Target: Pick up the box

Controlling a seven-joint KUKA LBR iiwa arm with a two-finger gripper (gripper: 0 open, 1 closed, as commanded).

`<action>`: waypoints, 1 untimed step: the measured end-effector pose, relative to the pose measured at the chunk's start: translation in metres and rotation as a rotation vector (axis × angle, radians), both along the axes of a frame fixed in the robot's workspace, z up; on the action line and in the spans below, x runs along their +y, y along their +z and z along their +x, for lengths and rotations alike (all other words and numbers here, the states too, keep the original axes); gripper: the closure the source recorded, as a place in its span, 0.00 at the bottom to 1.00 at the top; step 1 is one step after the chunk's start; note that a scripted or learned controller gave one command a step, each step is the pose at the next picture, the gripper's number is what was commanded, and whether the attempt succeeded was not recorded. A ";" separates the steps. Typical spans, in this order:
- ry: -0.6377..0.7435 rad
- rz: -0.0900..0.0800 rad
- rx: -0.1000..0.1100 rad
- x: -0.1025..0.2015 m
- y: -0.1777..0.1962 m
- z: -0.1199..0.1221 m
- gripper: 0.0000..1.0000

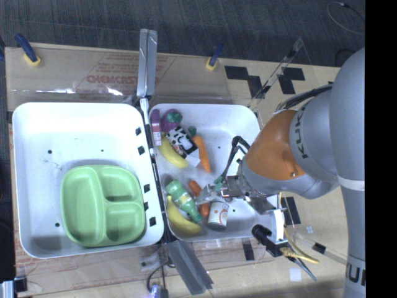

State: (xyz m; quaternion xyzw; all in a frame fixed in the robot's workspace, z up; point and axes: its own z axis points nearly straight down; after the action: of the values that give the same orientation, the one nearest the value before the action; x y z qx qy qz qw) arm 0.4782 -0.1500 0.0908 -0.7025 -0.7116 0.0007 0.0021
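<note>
bananas first: nearest the camera, a yellow banana (181, 223) curves along the front wall of the right bin (245, 120), with a green bottle (183, 198) lying across it and a small white can with orange print (217, 215) just beside them. the claw (218, 190) hangs right over that pile, close above the can and some orange bits, but i honestly can't tell how it's set from this angle, the wrist blocks it. the grey arm with its orange band (279, 154) comes in from the right and covers that side of the bin. left bin (37, 166) carries a green divided tray (102, 205) toward its front. farther back in the right bin sits the box (180, 141), white with a black pattern, lying on a second banana (172, 156) and touching a carrot (203, 154), with a purple thing (171, 118) at the far wall. both bins sit on the table (186, 73).
</note>
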 end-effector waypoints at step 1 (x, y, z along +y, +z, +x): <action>-0.054 -0.001 0.000 0.049 0.000 0.076 0.00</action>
State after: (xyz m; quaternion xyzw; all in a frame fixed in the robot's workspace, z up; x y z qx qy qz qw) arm 0.5545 -0.1010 0.0909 -0.7214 -0.6926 0.0009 0.0018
